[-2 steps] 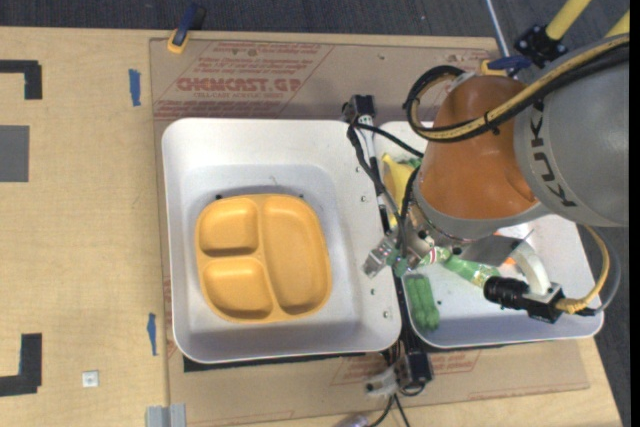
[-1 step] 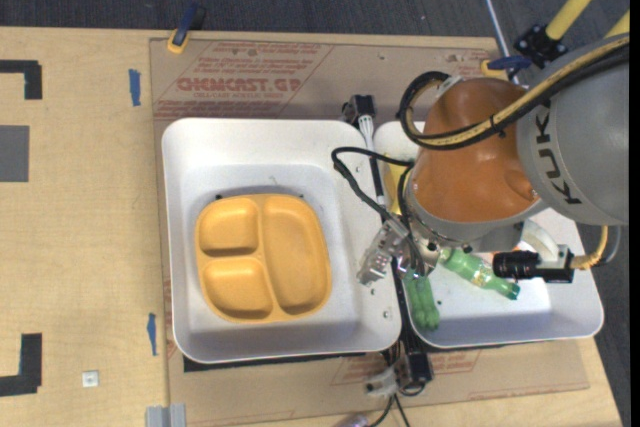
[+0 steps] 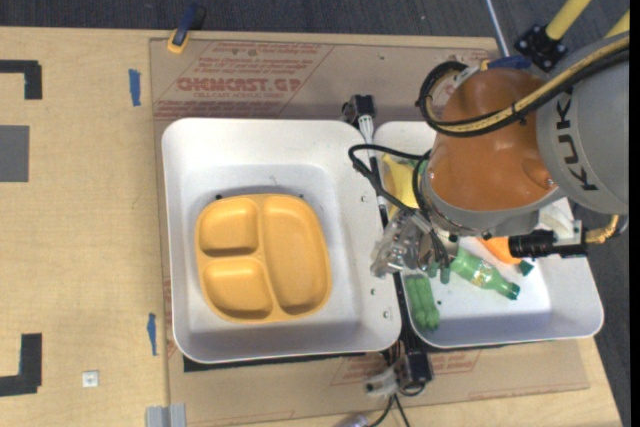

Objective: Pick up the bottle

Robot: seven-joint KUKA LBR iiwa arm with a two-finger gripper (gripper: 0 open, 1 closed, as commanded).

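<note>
On the table (image 3: 80, 215) sit 2 shallow white bins side by side. The left bin (image 3: 190, 215) holds 1 yellow-orange divided plate (image 3: 263, 255) with 3 compartments, lying flat in the bin's sunken floor. The right bin (image 3: 560, 315) is largely covered by the arm (image 3: 495, 150), whose orange band and grey body reach in from the right and hang over the bin's upper half.

The bottle (image 3: 483, 276), green and clear with a darker green cap end pointing toward the lower right, lies on its side, tilted, on the floor of the right bin, just below the arm's wrist. An orange piece (image 3: 500, 247) lies just above it, partly hidden by the arm. A separate green object (image 3: 421, 300) lies upright along the bin's left wall.

The gripper (image 3: 405, 250) hangs over the ridge between the 2 bins, at the right bin's left edge. The bottle lies to its right, close beside it but not between the fingers. Whether the fingers are spread or closed cannot be told, since the metal parts blur together there.
</note>
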